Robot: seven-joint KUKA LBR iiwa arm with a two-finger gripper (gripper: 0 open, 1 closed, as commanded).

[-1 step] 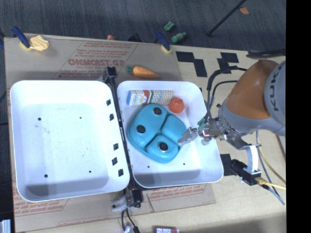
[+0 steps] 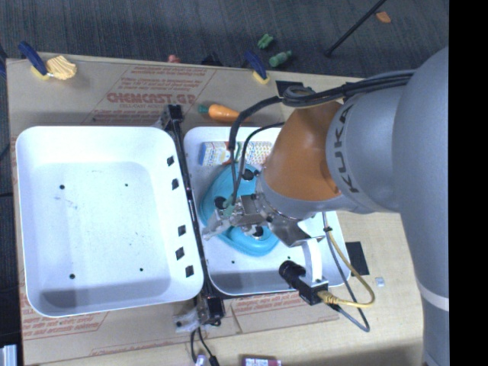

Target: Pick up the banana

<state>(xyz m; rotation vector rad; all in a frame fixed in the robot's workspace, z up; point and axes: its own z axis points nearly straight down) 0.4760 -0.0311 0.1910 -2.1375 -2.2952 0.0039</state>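
A large grey robot arm with a broad orange band [image 2: 305, 155] reaches in from the right side of the picture and hangs low over the right-hand shallow white plastic bin [image 2: 252, 279]. The arm covers most of that bin. Its metal end effector [image 2: 238, 218] sits near the bin's left wall, and whether it is apart or together cannot be told from this angle.

Directly beneath and beside the end effector lies a light blue plastic object [image 2: 255, 240], rounded, with a darker ring on top; a second curved piece of the same blue shows just above it. At the bin's far end, partly hidden by the arm, is a flat printed packet with blue and orange markings [image 2: 216, 153]. No yellow banana shape can be made out among the visible contents, so its position relative to the end effector cannot be told.

The left-hand shallow white plastic bin [image 2: 46, 204] sits touching the right one along a black hinged divider [image 2: 183, 197].

Both bins rest on a brown cardboard-covered desk [image 2: 114, 90]. On the desk just behind the right bin lies a small orange carrot-shaped toy [image 2: 221, 113]. A yellow cable [image 2: 351, 300] loops from the arm near the bin's front right corner.
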